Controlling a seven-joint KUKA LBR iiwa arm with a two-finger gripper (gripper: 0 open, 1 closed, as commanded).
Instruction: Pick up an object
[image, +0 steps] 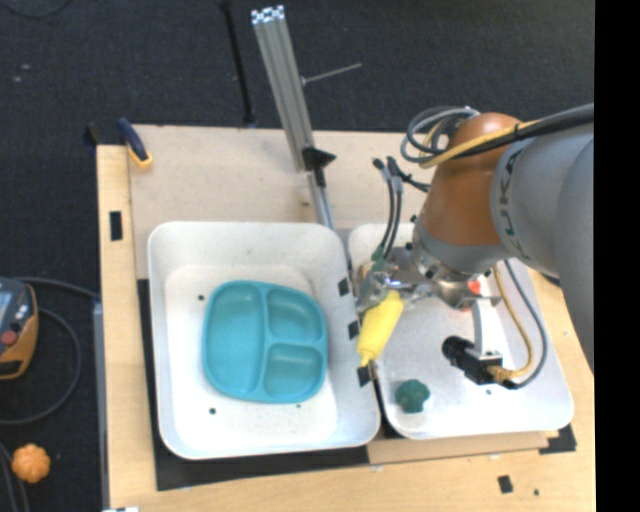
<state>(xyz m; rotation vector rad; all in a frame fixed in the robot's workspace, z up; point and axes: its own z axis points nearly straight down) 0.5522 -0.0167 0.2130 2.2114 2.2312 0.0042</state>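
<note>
Left bin (175, 300): one smooth teal plastic plate (266, 340) with three moulded compartments, lying flat. Right bin (530, 415): one elongated yellow object (378, 328), glossy, hanging tilted at the bin's left wall, its upper end pinched between the fingers of the gripper (388, 287). Below it, apart: one small, knobbly green object (411, 395).

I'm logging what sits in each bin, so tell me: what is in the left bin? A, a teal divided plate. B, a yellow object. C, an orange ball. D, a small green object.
A: the teal divided plate lies in the left bin, while the yellow object and small green object are in the right bin.
</note>
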